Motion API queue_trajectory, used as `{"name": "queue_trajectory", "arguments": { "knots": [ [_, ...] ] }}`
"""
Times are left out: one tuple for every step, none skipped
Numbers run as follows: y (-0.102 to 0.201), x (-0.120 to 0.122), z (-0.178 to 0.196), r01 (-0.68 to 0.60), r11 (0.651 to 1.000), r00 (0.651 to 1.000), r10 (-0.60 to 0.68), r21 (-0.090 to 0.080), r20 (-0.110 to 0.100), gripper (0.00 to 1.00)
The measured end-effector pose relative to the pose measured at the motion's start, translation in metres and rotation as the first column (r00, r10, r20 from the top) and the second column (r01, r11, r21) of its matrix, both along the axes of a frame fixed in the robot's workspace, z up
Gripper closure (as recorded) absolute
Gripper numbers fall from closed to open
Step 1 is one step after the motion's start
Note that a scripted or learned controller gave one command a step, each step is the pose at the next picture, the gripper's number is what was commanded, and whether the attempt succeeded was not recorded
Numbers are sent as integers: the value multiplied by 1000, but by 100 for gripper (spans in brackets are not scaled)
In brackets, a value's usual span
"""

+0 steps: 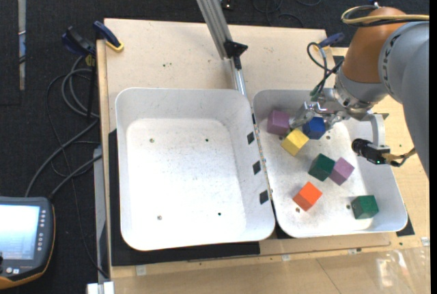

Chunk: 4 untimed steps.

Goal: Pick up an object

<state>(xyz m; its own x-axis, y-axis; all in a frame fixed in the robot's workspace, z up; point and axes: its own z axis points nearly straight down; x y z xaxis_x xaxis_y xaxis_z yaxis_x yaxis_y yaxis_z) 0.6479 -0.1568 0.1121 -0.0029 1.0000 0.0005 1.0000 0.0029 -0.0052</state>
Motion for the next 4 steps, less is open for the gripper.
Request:
{"name": "queue_trajectory", "arguments": {
  "knots": [
    [-1, 2, -14, 1, 1000, 1000, -1, -3, 11, 0],
    [0, 1, -5, 1, 1000, 1000, -1, -2, 9, 100],
    [-2, 11, 41, 0, 1000, 1000, 0, -2, 10, 100],
    [-11, 10, 91, 3, 1000, 1000, -3, -3, 12, 100]
  ]
}}
